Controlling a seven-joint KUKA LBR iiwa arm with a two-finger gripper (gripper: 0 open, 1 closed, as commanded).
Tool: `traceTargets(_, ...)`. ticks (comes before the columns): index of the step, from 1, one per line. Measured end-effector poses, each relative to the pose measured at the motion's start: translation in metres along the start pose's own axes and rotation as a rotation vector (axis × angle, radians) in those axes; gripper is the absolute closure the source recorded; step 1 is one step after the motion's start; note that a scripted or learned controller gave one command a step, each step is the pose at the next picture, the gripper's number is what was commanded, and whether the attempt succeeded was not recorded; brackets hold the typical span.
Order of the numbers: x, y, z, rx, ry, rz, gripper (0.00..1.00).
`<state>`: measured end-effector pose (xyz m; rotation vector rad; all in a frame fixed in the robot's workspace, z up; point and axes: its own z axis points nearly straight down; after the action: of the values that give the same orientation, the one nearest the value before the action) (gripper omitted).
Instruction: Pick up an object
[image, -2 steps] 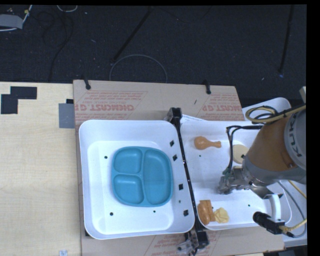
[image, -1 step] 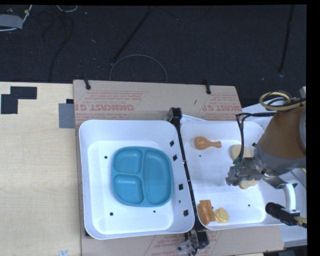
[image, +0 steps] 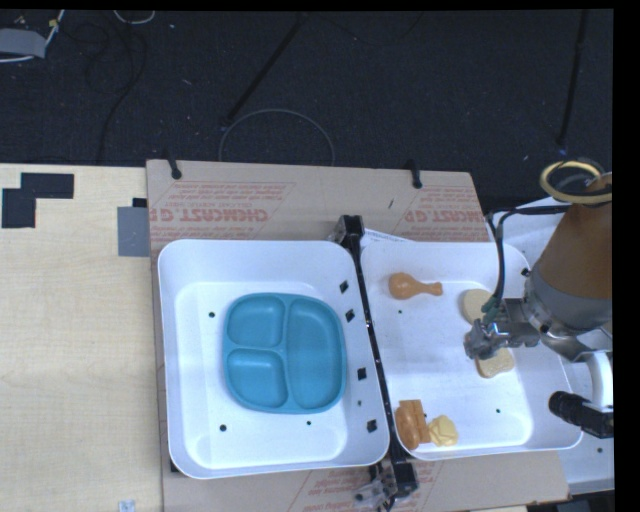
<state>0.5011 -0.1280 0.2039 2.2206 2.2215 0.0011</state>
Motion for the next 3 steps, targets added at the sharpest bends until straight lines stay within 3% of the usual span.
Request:
traceTargets(1,0.050,-0.013,-0.002,0.006,0.003,-0.002,1.00)
traceTargets(2,0.105,-0.006,0.000,0.005,0.003,-0.005,1.00)
traceTargets(3,0.157,-0.014,0.006,0.006,0.002,-0.004,1.00)
